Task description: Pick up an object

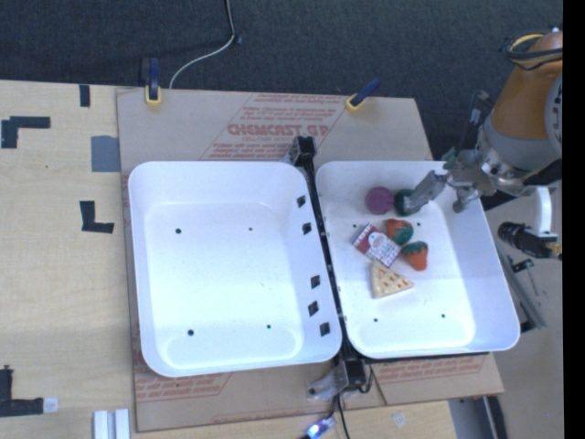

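Several small toys lie in the right bin (475,273): a purple ball (379,199), an orange and green piece (399,230), a red strawberry (417,256), a red and white packet (374,242) and a yellow wedge (390,283). My gripper (436,200) hangs over the bin's far right part, just right of the purple ball. Its fingers are spread open with nothing between them. One fingertip (409,204) is close beside the ball and above the orange piece.
The left bin (219,263) sits beside the right one, with a black divider (315,245) between them. Both rest on a cardboard sheet (274,131) held by clamps. The arm's orange band (530,90) is at the right edge.
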